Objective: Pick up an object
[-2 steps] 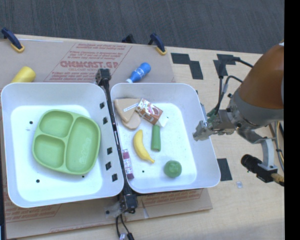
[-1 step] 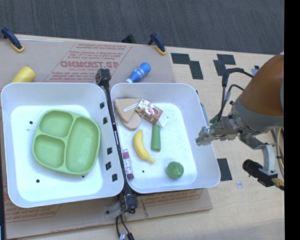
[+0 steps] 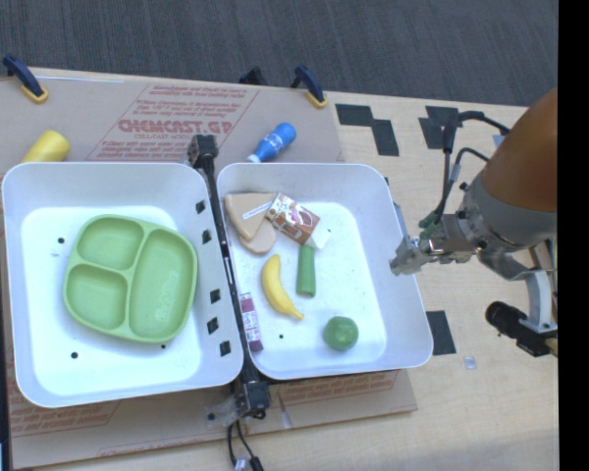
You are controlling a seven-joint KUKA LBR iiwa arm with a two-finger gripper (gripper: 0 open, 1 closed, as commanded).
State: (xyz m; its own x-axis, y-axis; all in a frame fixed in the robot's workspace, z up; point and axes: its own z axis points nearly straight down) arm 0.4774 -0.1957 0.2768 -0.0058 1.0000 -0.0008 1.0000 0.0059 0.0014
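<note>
The right bin holds several items. A tan bread slice lies at its back left, with a brown and white carton beside it. A yellow banana and a green cucumber piece lie side by side in the middle. A green lime sits near the front. My gripper hangs just outside the bin's right wall, about level with the cucumber, with nothing visibly in it.
The left bin holds a green divided plate. Behind the bins, on cardboard, lie a blue bottle and a yellow object. Blue clamps grip the board's back edge. Cables run beside the arm.
</note>
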